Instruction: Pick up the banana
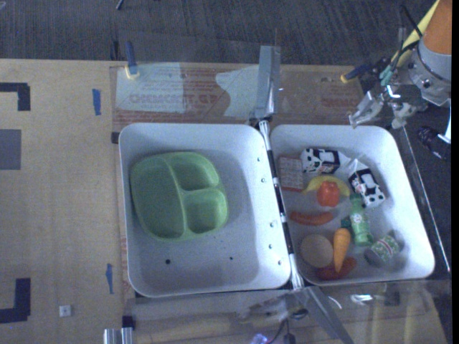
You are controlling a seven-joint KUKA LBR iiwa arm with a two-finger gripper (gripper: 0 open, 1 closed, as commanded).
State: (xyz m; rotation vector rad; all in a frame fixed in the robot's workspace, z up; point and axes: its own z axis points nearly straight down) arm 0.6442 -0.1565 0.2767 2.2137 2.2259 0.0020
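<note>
The banana [315,185] lies near the centre of the right bin [409,163], half under a red fruit [328,193], so the gripper [378,110], hovering at the bin's 1 o'clock rim with fingers seemingly spread and empty, should descend on its exposed yellow end.

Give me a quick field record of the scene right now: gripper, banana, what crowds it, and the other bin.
gripper: gripper above the right bin's far rim, holding nothing
banana: banana in the right bin, mostly covered by a red tomato-like toy
neighbours: cow-print carton just behind it, a second cow-print carton to its right, red sausage-like piece in front
left bin: left bin holds a green divided plate
task state: banana not yet grasped
</note>
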